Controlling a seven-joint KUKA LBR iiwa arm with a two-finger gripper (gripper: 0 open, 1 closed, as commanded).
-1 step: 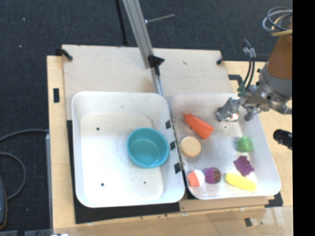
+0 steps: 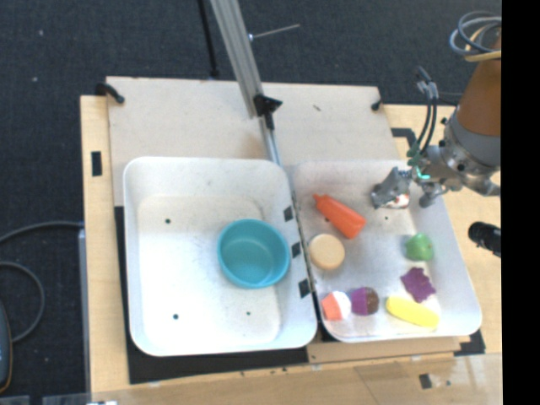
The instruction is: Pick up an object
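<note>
My gripper (image 2: pixel 406 194) hovers over the back of the right bin (image 2: pixel 462 287), its two fingers spread open. A small pale bit shows between the fingers, and I cannot tell what it is. Just left of the gripper lies an orange carrot-shaped piece (image 2: pixel 340 214). Below it sits a tan round piece (image 2: pixel 326 251). A green lump (image 2: pixel 418 246) lies in front of the gripper. Along the bin's front lie a purple piece (image 2: pixel 418 283), a yellow piece (image 2: pixel 413 312), a dark purple ball (image 2: pixel 364 300) and a white and red piece (image 2: pixel 337 305).
The left bin (image 2: pixel 160 226) holds a blue bowl (image 2: pixel 253 253) near its right wall. A slanted metal pole (image 2: pixel 240 53) rises from the bench behind the divide between the bins. Cables hang by the arm's wrist (image 2: pixel 426 108).
</note>
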